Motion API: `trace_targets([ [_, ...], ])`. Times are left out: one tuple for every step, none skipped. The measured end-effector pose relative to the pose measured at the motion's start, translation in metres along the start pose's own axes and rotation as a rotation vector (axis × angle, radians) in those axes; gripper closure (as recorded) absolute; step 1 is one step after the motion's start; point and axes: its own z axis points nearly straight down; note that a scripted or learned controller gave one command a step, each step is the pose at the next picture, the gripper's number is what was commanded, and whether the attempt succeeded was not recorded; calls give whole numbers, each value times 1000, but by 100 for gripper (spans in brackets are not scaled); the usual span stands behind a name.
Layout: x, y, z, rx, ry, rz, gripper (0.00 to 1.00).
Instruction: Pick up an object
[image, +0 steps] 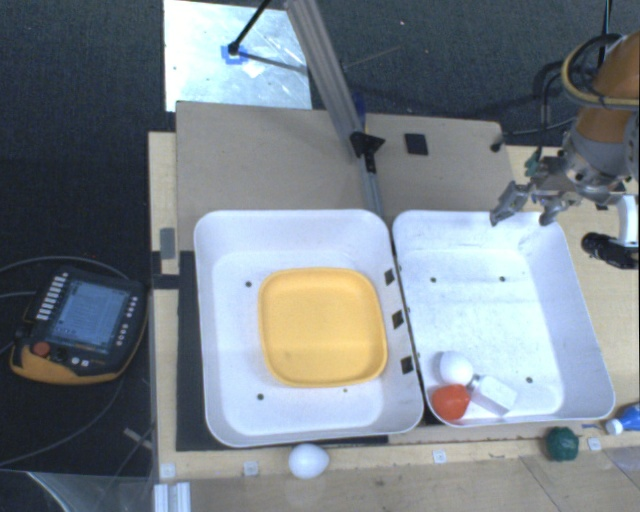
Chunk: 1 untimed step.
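Both bins look like smooth white plastic with a faint sheen: the left bin (225, 400) and the right bin (570, 300). The yellow tray (322, 325) at the frame's centre looks like matt plastic. The bench (440, 180) is flat, dull tan board, like cardboard or wood. The floor (80, 110) at upper left is dark, rough carpet. A slanted pole (330, 70) at top centre has a brushed metal look. The gripper (525, 205) at upper right appears grey metal. The white egg (308, 461) at the bottom edge is smooth and slightly glossy.
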Motion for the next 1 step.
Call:
trace_targets([
  [-5, -9, 52, 1, 0, 1, 0],
])
